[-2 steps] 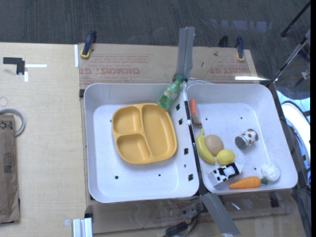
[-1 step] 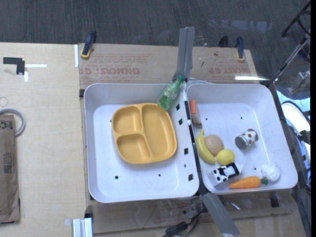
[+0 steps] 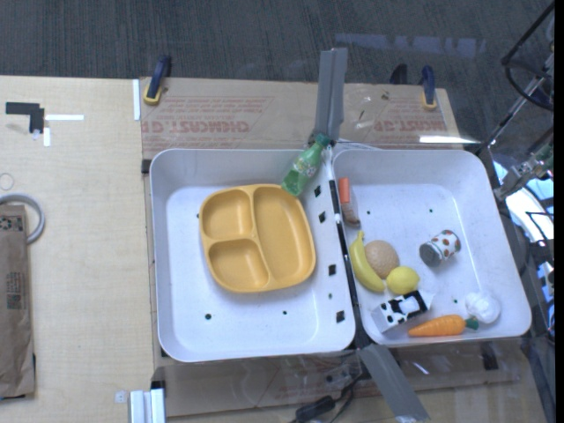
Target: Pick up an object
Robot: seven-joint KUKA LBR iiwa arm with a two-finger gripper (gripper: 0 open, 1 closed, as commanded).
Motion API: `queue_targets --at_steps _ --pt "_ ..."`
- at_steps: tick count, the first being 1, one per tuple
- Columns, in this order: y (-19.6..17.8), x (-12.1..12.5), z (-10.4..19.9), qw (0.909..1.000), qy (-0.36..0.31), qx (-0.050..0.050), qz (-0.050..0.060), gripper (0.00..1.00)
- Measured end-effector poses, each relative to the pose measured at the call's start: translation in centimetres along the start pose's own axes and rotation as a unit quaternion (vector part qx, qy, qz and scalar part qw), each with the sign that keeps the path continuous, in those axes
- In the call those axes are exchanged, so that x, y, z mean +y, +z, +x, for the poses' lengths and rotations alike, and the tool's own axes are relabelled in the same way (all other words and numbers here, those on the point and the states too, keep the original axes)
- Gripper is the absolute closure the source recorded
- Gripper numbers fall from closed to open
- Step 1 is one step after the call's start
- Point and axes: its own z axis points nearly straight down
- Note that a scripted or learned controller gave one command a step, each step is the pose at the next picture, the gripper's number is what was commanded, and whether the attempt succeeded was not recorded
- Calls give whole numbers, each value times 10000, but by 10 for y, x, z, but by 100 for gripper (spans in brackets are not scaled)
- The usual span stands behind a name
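Note:
The left bin (image 3: 176,263) holds a yellow three-part plate (image 3: 257,238). A green bottle (image 3: 304,167) lies tilted across the rim between the two bins at the back. In the right bin (image 3: 458,192) a banana (image 3: 364,267), a brown round fruit (image 3: 382,256) and a lemon (image 3: 403,279) huddle together near the left wall. A small patterned can (image 3: 440,247) lies on its side to their right. Along the front wall lie a black-and-white toy (image 3: 404,309), a carrot (image 3: 437,326) and a white bulb (image 3: 483,306). A small orange piece (image 3: 345,189) and a brown piece (image 3: 350,211) rest by the divider.
Cardboard (image 3: 229,113) lies behind the bins, held by two blue clamps (image 3: 159,77). A grey upright bar (image 3: 330,95) stands at the back between the bins. A brown paper bag (image 3: 13,298) sits at the far left of the bench. Cables and frame parts (image 3: 529,174) crowd the right edge.

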Motion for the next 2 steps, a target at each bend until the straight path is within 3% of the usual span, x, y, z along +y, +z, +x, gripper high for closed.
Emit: queue_targets --at_steps 1,2 --pt "75 15 51 9912 1327 4 6 100" --pt "75 15 51 9911 1329 4 5 0"
